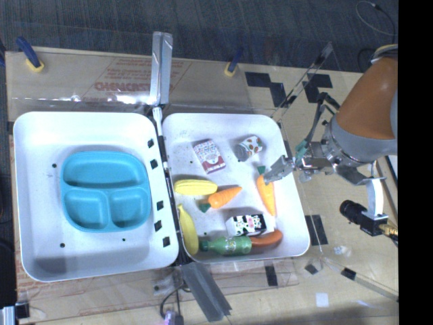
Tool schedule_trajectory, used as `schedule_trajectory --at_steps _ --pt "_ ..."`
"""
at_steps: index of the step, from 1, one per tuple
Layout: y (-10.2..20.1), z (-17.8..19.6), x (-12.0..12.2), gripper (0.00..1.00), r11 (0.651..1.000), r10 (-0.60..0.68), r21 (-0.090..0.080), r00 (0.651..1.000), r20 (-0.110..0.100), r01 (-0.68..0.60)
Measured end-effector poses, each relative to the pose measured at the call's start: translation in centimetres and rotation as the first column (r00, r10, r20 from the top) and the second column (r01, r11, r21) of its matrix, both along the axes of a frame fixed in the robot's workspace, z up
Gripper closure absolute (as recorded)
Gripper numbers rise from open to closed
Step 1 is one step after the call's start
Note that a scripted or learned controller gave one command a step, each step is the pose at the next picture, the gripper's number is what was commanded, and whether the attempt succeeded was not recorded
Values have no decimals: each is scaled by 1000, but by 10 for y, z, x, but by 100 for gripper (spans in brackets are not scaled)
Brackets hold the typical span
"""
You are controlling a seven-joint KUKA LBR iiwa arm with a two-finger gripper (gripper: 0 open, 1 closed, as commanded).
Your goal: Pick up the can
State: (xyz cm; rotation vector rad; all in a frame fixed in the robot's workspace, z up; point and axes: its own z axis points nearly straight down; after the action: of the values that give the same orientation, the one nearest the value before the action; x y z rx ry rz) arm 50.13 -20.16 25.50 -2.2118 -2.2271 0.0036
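Observation:
The can (249, 147) is small, with a white and red print. It lies on its side in the back right part of the right bin (223, 124). My gripper (276, 170) hangs over that bin's right rim, to the right of the can and slightly nearer the front, apart from it. It sits just above the upper end of an orange carrot (266, 193). Nothing shows held in it.
The right bin also holds a red carton (208, 156), two bananas (195, 187) (187, 230), a second carrot (225, 196), a cow-print carton (245, 225), a green bottle (226, 246) and a red-orange piece (270, 238). A blue divided tray (105, 189) lies in the left bin (34, 249).

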Motion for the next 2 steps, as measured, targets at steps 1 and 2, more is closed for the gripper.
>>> schedule_trajectory --at_steps 1,2 --pt "-8 -59 86 0 993 -121 0 993 0 121" --pt "6 -163 119 0 993 -118 0 993 1 118"
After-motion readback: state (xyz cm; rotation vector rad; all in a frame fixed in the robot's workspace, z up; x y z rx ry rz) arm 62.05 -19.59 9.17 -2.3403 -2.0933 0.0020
